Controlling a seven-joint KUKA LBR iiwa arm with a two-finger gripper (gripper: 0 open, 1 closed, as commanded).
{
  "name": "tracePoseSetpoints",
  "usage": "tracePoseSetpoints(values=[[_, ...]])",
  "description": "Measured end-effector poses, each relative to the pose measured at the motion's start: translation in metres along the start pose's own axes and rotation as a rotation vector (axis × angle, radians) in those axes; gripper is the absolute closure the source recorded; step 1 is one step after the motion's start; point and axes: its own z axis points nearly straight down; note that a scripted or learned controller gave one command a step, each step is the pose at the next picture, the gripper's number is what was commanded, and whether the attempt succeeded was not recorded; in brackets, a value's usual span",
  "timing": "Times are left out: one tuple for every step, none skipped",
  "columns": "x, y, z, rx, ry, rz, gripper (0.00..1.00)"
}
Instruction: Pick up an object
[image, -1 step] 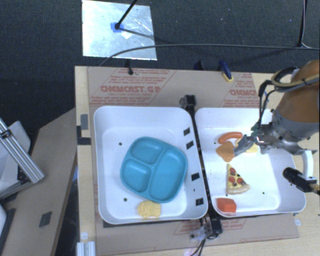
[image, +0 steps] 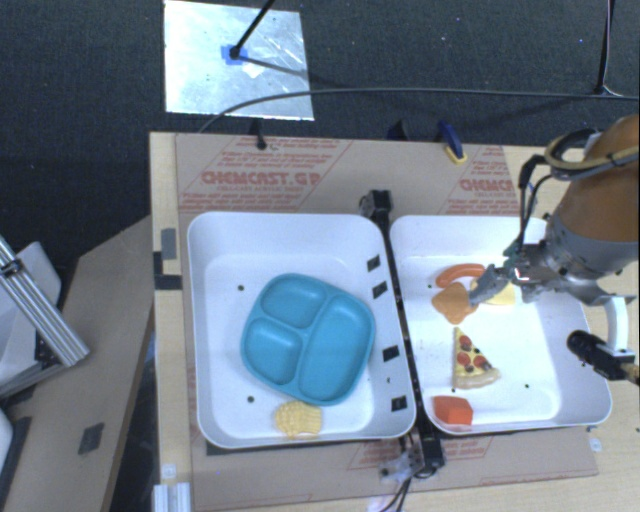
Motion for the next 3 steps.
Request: tracePoseSetpoints(values=[[0.004,0.001,0.062,0.003,0.000,0.002,0.00],[0.005,0.000,0.115,0.003,0.000,0.003,0.00],[0.004,0.001,0.101,0.000,-0.001,0.002,1.00]])
